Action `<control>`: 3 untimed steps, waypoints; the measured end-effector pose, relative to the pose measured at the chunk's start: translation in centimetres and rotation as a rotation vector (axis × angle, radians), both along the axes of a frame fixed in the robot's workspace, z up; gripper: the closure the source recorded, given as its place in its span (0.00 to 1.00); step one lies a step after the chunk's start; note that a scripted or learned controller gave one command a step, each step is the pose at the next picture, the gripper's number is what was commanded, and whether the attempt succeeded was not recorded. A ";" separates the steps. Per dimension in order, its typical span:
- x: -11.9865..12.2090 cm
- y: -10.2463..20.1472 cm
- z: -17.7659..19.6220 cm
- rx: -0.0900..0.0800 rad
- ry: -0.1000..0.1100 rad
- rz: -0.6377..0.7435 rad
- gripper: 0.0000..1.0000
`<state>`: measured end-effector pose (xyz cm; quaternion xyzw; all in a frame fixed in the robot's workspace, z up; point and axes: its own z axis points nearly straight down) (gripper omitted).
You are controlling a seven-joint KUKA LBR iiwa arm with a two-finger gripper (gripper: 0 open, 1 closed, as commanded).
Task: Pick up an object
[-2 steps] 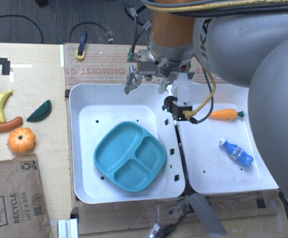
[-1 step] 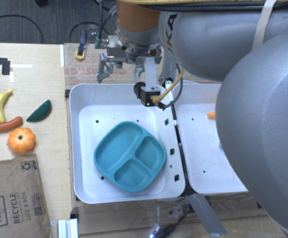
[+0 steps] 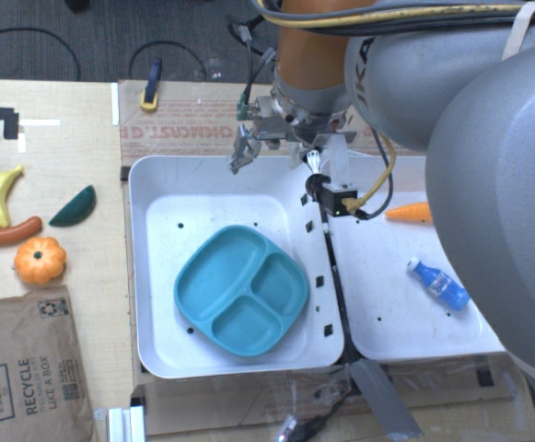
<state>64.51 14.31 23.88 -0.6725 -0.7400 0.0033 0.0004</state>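
Teal three-compartment plastic plate (image 3: pixel 241 290) lies flat in the left white bin (image 3: pixel 157 201), nothing touching it. Above the bin's far rim hang the fingers (image 3: pixel 272 155), spread apart, empty. Flat and wide, it could slip their pinch.

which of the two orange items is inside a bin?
The carrot, lying in the right bin by its far edge. The other orange item, the small pumpkin, sits outside on the bench, left of both bins.
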 end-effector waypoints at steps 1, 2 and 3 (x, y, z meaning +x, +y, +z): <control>-3.4 2.6 5.3 0.001 -0.001 0.001 0.00; -3.4 2.6 5.3 0.001 0.000 0.001 0.00; -3.4 2.6 5.3 0.001 0.000 0.001 0.00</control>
